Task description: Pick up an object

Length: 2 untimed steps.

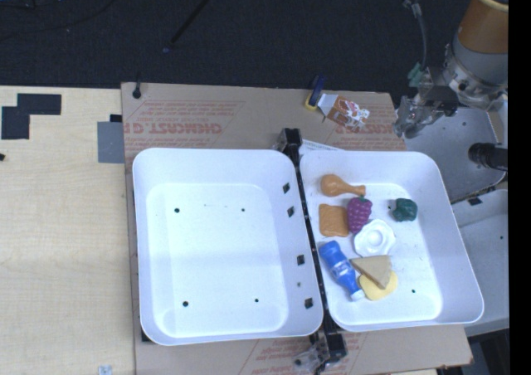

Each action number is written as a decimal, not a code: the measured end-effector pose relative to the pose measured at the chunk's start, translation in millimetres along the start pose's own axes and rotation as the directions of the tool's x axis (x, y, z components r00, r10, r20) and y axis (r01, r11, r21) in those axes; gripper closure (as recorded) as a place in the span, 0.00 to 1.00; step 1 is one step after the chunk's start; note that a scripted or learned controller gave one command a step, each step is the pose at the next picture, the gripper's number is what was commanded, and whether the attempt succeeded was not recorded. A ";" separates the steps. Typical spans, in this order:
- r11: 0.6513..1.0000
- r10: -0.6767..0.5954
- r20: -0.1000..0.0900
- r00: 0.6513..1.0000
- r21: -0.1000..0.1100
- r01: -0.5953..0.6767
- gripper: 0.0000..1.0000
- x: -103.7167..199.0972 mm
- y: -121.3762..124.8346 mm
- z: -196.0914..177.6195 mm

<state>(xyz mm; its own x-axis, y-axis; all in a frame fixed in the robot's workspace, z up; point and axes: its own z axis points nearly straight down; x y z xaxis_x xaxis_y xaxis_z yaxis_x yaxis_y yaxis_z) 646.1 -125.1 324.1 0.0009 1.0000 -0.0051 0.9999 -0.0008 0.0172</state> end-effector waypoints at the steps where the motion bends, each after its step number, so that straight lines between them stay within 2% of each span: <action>1: 1.000 -0.004 -0.001 1.000 0.004 0.005 1.00 -12.2 0.7 -119.5; 2: 1.000 -0.006 -0.003 1.000 0.009 0.006 1.00 -12.8 1.6 -205.8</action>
<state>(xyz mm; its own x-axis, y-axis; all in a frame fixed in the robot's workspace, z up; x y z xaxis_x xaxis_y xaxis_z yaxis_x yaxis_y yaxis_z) 644.2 -136.9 530.0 -0.0055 1.0000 -0.0019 1.0000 0.0056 0.0079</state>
